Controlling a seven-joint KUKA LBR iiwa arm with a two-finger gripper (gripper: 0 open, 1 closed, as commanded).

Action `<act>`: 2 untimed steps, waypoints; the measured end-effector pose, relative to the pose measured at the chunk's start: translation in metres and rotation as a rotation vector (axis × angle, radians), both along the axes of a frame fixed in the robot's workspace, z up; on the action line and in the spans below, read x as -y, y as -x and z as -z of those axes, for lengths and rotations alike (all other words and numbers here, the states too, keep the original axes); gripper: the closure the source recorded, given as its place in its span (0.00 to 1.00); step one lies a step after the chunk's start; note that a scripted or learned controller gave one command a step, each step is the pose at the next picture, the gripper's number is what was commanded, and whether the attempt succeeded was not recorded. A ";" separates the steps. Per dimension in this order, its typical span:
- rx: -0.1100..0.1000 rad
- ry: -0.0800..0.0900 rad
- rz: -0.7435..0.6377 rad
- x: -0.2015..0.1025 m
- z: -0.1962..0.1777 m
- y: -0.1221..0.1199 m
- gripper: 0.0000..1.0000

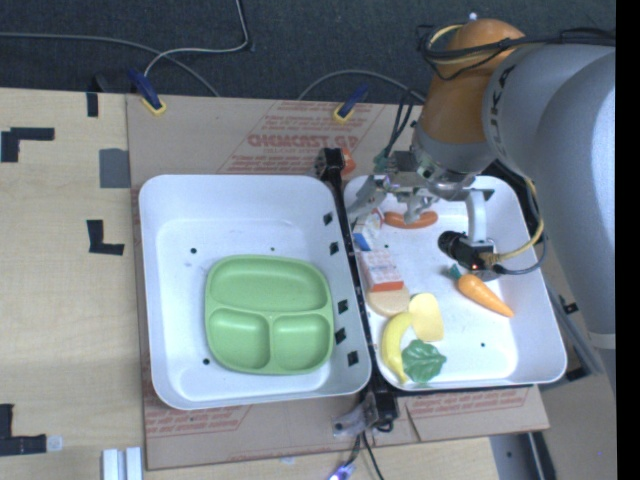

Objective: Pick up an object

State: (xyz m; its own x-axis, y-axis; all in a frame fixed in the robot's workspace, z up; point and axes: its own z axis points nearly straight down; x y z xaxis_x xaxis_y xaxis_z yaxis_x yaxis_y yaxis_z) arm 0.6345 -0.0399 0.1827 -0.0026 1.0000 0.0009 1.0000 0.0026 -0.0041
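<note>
My gripper hangs low over the back left part of the right bin, below the arm's orange band. It is open, with nothing between its fingers. A flat red-orange toy piece lies just under its right finger. In front of the gripper lie a small white and red box, a tan bread piece, a pale yellow piece, a banana and a green leafy toy. An orange carrot rests to the right.
The left bin holds a green divided plate. A black clip strip runs along the wall between the bins. A black cable part hangs by the carrot. The grey arm covers the right bin's back right corner.
</note>
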 end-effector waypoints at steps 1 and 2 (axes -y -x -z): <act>0.003 0.002 0.002 0.041 -0.001 -0.016 0.00; 0.002 0.003 0.003 0.109 0.017 -0.012 0.00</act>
State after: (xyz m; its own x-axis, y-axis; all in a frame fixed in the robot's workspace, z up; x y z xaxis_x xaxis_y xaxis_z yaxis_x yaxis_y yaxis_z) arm 0.6464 -0.1492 0.1658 0.0003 1.0000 -0.0020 1.0000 -0.0003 -0.0019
